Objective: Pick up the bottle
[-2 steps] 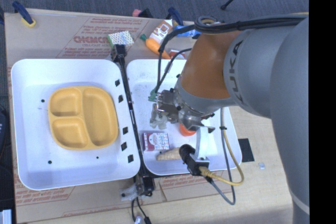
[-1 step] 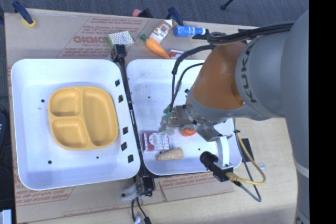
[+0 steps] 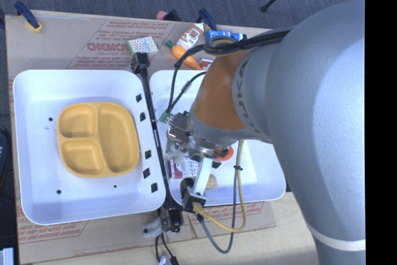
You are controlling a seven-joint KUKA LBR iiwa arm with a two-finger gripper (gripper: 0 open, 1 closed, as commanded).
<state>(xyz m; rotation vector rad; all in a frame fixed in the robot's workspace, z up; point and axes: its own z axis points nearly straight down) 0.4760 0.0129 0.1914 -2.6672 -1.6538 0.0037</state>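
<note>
An orange bottle [image 3: 190, 41] with a white label and a dark cap lies tilted at the back rim of the right bin [image 3: 268, 178]. Part of it is hidden by the arm. My gripper [image 3: 184, 147] hangs low over the left front part of the right bin, well in front of the bottle. Just under the gripper lies a red and white packet [image 3: 187, 166]. The big grey and orange wrist covers most of this bin.
A yellow divided plate [image 3: 98, 138] lies in the left bin [image 3: 31, 195]. A small orange-red thing [image 3: 227, 152] peeks out beside the wrist. A green patterned block [image 3: 142, 45] sits on the cardboard behind the bins. Blue clamps [image 3: 28, 15] hold the cardboard's back edge.
</note>
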